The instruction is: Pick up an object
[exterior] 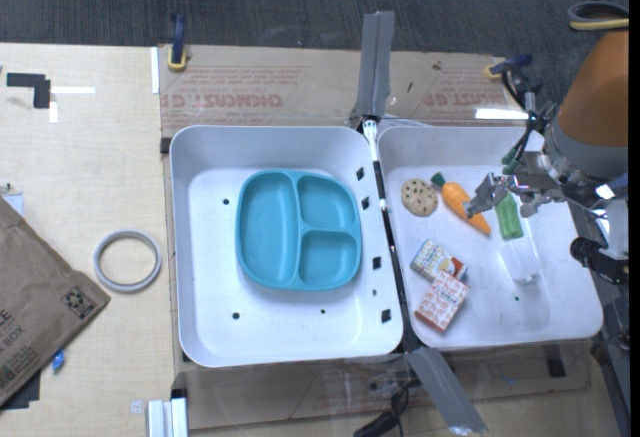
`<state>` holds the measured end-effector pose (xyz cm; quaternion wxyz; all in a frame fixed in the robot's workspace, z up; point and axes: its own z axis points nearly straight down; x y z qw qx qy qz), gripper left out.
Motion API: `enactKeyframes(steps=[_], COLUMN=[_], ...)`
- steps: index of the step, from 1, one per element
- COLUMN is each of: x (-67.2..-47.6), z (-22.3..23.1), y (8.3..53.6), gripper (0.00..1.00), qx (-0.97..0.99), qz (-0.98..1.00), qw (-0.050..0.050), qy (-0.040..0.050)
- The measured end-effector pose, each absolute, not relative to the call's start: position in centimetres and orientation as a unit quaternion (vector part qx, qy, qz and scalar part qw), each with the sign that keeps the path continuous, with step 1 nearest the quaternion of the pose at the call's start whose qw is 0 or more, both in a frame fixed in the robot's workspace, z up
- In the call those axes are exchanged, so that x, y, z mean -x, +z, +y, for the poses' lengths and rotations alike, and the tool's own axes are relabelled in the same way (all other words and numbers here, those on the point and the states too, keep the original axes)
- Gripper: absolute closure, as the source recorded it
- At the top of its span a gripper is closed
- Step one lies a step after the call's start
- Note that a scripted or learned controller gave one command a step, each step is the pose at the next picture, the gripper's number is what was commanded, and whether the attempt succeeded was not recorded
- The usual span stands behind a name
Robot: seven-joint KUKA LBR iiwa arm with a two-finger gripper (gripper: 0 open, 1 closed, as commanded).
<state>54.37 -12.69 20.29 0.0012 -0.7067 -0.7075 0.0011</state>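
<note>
Seemingly the jaws [497,197] hang beside the carrot [464,200] (opening impossible to tell) in the right bin [560,325].

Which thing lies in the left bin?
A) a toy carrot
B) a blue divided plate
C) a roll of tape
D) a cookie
B: the blue divided plate lies alone in the left bin, while the cookie and the carrot are in the right bin.

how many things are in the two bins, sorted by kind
Divided plate: 1
Cookie: 1
Carrot: 1
Green bottle: 1
Small printed boxes: 2
Total: 6, with one in the left bin and five in the right bin.
</note>
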Motion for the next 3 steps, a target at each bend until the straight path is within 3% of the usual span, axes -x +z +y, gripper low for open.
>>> enactKeyframes(steps=[1,2,3], x=[-59.1,-59.0,-58.8], z=[-12.8,-12.9,-4.4], y=[9.2,10.0,19.1], gripper=[0.00,1.00,1.00], qx=[0.750,0.751,0.734], qz=[-0.662,-0.661,-0.679], qw=[0.000,0.001,0.000], qy=[0.0003,0.0009,0.0009])
